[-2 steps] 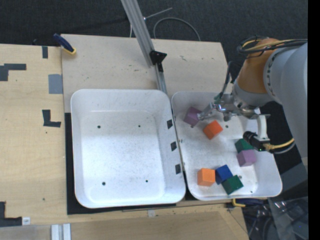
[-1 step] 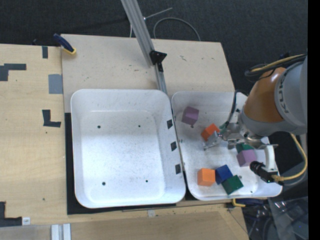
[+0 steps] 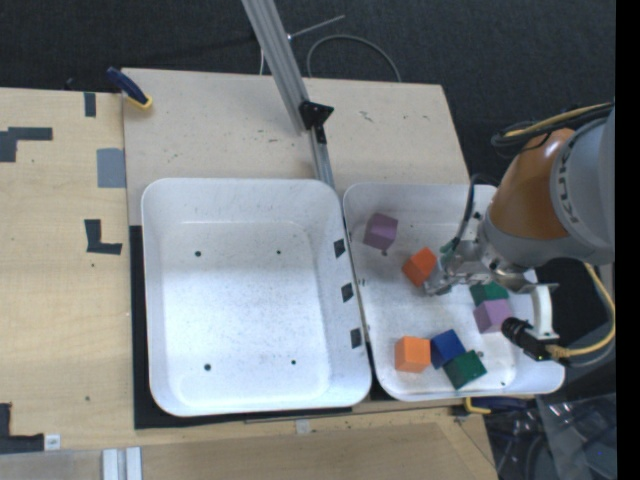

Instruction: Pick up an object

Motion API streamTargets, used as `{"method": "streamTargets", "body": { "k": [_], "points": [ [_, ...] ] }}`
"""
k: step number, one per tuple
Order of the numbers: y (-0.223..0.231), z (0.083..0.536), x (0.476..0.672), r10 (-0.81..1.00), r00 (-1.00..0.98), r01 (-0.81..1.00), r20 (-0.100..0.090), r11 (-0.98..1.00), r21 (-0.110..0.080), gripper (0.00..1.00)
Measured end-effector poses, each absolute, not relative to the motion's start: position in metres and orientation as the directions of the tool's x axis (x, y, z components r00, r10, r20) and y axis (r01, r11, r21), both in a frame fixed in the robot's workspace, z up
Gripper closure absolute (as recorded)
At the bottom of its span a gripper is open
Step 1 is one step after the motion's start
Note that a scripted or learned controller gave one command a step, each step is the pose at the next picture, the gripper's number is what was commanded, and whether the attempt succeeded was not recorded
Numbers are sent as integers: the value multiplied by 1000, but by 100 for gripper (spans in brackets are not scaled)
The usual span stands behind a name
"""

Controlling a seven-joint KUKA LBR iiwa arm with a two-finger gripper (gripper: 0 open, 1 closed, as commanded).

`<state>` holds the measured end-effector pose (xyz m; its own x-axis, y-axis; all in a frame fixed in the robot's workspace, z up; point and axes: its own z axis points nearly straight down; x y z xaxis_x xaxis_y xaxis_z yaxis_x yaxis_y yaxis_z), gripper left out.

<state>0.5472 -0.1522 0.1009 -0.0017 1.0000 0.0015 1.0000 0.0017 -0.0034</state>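
- The left bin (image 3: 160,268) is sitting bare-walled on the desk.
- In the right bin (image 3: 400,200), an orange cube (image 3: 420,266) is lying just left of the jaws (image 3: 441,282), touching or nearly.
- Whether the jaws are released or clenched, I cannot tell.

The light is soft and even. The white bins (image 3: 240,193) look very bright. Small dark shadows sit beside the blocks (image 3: 380,231). Everything looks a little fuzzy.

grey arm (image 3: 598,183), orange band (image 3: 525,193), metallic tool (image 3: 445,276)
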Motion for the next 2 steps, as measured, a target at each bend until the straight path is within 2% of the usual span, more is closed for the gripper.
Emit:
{"method": "streamTargets", "body": {
  "k": [1,2],
  "points": [
    [-152,100,547,1000,-2,1000,2,2,-4,0],
    [-152,101,547,1000,-2,1000,2,2,-3,0]
  ]
}}
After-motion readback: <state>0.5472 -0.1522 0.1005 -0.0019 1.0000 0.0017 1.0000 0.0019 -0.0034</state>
